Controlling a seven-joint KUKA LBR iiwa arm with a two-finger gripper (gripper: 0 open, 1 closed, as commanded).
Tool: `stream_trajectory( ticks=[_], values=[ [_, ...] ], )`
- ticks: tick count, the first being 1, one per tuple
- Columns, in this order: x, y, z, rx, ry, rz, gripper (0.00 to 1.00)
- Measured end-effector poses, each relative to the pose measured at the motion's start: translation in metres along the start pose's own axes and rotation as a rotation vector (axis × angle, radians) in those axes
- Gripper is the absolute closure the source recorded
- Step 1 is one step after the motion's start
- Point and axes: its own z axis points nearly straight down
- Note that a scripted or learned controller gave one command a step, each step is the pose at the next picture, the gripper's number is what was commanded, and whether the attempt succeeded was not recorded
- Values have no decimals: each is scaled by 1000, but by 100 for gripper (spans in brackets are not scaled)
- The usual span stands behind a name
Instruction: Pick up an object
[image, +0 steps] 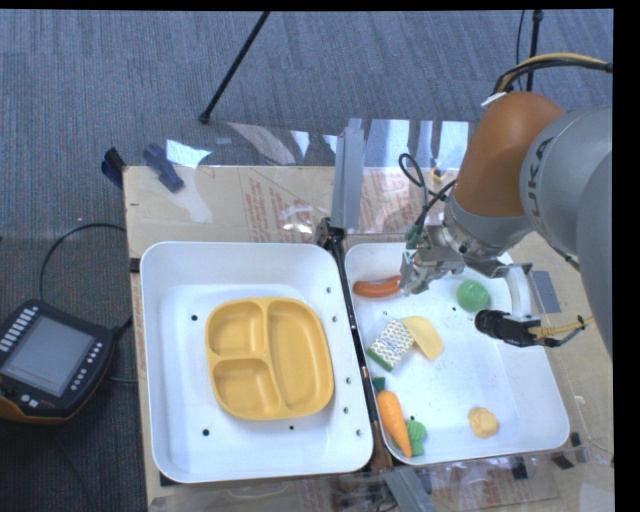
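The gripper (412, 283) sits low in the right bin (520, 400), right at the end of the hot dog (375, 289). I cannot tell if it is apart or together. Near it lie a green ball (473, 295), cheese (424, 337), a checked block (391, 343), a carrot (393, 421) and a nugget (483, 422). A yellow tray (269, 357) lies in the left bin (170, 400).

faint red print on the cardboard sheet (270, 205) under the bins, too blurred to read

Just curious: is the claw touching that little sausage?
Cannot tell. In the camera view the claw sits right at the sausage's right end, hiding any contact or gap.
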Motion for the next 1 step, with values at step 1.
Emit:
stream_trajectory(
  ticks=[1],
  values=[
    [0, 0, -1, -1, 0, -1, 0]
  ],
)
